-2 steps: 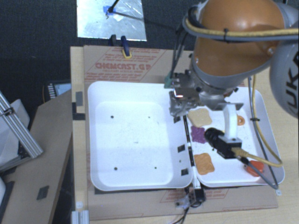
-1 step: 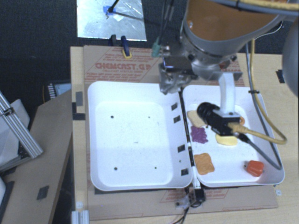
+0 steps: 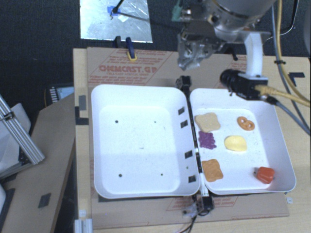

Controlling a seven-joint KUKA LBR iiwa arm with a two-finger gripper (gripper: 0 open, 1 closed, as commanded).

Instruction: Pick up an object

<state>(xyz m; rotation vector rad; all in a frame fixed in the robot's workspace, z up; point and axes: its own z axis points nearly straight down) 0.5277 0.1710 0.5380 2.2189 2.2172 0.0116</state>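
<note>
The right bin point(image 3: 279, 144) holds several small items. A tan bread slice point(image 3: 207, 122) lies near the divider, with a purple grape cluster point(image 3: 207, 140) just below it. Toward the back right is an orange pretzel point(image 3: 246, 124). A yellow lemon-like piece point(image 3: 235, 143) sits mid-bin, a brown toast square point(image 3: 212, 170) lies at the front left, and a red piece point(image 3: 265, 174) rests in the front right corner. My gripper point(image 3: 190, 61) hangs high above the back edge of the bins, over the cardboard behind the divider, well clear of every item.
The left bin point(image 3: 104, 130) stands beside the right one, joined by a black clipped divider point(image 3: 192, 140). A black camera mount point(image 3: 240, 84) and yellow cables point(image 3: 286, 96) sit at the right bin's back rim. A foil sheet point(image 3: 115, 12) lies behind the bench.
</note>
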